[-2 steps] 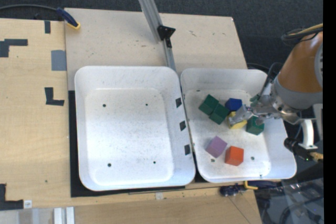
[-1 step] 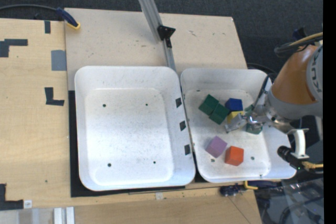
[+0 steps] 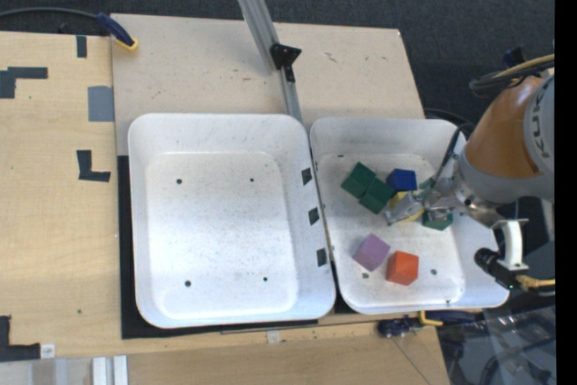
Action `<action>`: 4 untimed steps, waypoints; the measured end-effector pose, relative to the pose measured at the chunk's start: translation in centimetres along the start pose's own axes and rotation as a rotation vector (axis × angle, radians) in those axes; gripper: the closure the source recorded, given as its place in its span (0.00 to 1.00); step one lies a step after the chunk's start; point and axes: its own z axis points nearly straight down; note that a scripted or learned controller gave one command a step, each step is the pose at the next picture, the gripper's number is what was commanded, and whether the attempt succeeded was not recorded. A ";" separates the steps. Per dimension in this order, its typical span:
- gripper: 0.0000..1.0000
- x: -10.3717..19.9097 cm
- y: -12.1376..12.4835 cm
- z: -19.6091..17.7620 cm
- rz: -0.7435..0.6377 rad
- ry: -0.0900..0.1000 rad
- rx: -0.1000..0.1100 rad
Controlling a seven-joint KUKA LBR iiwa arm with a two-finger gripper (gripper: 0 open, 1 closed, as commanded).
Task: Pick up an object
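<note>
The right bin (image 3: 361, 144) holds a dark green block (image 3: 365, 186), a blue cube (image 3: 402, 180), a lilac block (image 3: 370, 252) and an orange cube (image 3: 402, 267). My gripper (image 3: 425, 210) is low in this bin, just right of the green and blue blocks, beside a small yellow piece (image 3: 406, 213) and a teal piece (image 3: 436, 224). The grey arm with its orange band (image 3: 500, 135) comes in from the right above it.
The left bin (image 3: 216, 221) lies beside the right one, with a raised rim (image 3: 311, 212) between them. A slanted metal pole (image 3: 252, 0) crosses the bench at the back. A blue-and-yellow clamp (image 3: 117, 30) lies at the far left.
</note>
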 end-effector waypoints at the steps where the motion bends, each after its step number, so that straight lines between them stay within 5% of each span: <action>1: 1.00 0.0 0.1 -0.9 -0.001 -0.001 -0.001; 3: 1.00 0.0 0.4 -10.9 0.000 0.004 0.012; 4: 1.00 4.8 2.4 -12.0 -0.005 0.007 0.015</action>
